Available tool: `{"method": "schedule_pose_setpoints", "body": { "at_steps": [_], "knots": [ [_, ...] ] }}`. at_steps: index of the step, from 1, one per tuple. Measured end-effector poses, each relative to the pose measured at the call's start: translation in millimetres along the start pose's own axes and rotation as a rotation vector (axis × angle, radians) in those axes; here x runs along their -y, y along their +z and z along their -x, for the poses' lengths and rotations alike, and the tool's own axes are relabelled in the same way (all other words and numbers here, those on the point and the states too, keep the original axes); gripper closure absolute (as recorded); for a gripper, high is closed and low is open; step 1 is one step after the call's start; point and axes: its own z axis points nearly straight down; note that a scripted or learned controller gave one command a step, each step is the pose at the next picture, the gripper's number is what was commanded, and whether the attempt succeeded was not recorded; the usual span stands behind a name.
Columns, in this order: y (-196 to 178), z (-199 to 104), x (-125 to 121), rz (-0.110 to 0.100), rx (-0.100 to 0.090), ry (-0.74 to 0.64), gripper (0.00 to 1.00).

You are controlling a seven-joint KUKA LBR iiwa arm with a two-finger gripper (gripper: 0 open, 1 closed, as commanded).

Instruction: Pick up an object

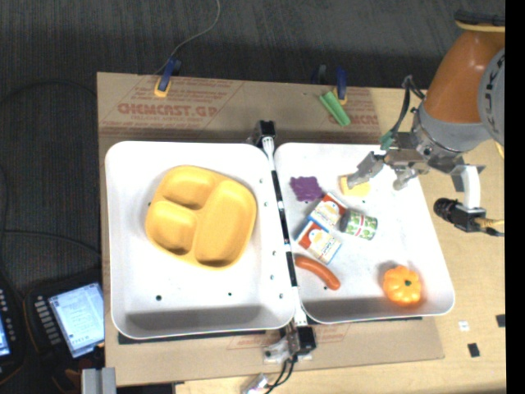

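Jaws of the gripper (380,173) spread wide above the right bin (426,245), at two o'clock, over a yellow wedge (356,188). Toy pumpkin (402,286) sits at five o'clock.

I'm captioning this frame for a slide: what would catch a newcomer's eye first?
Probably the big yellow three-compartment tray, lying alone in the left bin. Next, the arm's orange band at upper right, with the gripper over the right bin above small toys, including an orange pumpkin.
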Motion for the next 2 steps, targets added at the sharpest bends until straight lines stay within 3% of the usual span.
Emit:
{"method": "schedule_pose_setpoints", "body": {
  "at_steps": [1, 2],
  "knots": [
    [114.6, -28.2, -2.4, 0.013, 0.002, 0.001, 0.0],
    [126.0, -50.5, -5.8, 0.009, 0.004, 0.001, 0.0]
  ]
}}
